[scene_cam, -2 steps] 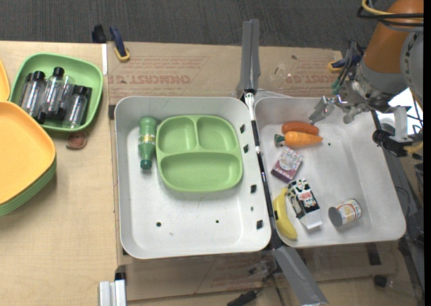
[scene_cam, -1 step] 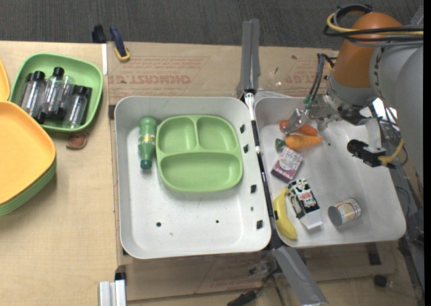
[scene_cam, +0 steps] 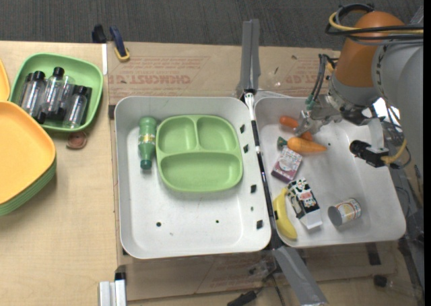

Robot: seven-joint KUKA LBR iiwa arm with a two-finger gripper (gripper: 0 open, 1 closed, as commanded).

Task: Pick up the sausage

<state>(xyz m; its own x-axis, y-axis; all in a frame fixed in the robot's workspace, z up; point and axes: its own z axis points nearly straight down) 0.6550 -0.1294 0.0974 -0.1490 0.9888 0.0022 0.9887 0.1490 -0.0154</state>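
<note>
On the far left of the tabletop (scene_cam: 74, 183) we see a stack of orange plates (scene_cam: 23, 156) and a small green tray (scene_cam: 59, 92) holding four dark-capped bottles. Next comes the left bin (scene_cam: 188, 230), with one green bottle (scene_cam: 147, 141) lying beside one green divided plate (scene_cam: 200, 152). Further right, the right bin (scene_cam: 377, 190) holds one small packet (scene_cam: 287, 163), one banana (scene_cam: 284, 218), one cow-print carton (scene_cam: 305, 202), one can (scene_cam: 345, 211), one carrot (scene_cam: 307, 145) and one sausage (scene_cam: 289, 122). We place the sausage in that bin's upper-left part, its long axis running roughly left to right, just above the carrot. The gripper (scene_cam: 311, 117) hangs just to the sausage's right, nearly touching it; we cannot tell how it is set, and nothing is visibly held. We judge the coming move a short shift leftward and down.
</note>
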